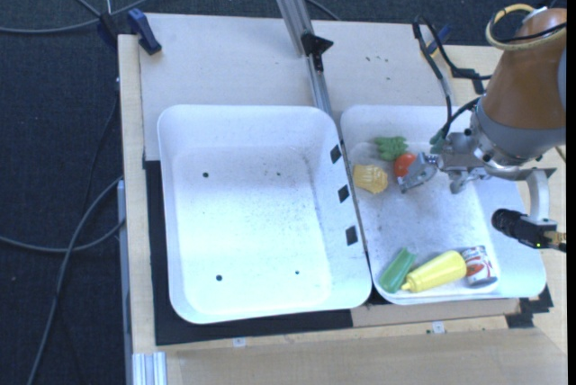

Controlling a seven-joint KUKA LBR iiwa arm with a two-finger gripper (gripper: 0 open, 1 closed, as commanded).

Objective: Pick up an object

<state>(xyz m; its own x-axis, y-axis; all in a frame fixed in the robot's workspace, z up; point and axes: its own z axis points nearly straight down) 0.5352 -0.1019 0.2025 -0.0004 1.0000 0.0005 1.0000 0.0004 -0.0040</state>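
Hovering over right bin (504, 284): metal hand (438, 176), grip state unclear; round red-green tomato (404, 164) just beside.

Five objects are contained in the right bin (504, 289). A green leafy toy (391, 146), red tomato (404, 164) and yellow lump (370, 178) are clustered at 10 o'clock. A green pod (396, 270), yellow bottle (436, 272) and red-white can (480, 265) are laid along 6 o'clock.

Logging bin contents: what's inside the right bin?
Right bin: green toy, red piece, yellow lump, green block, yellow bottle, can. The arm covers its far-right corner.
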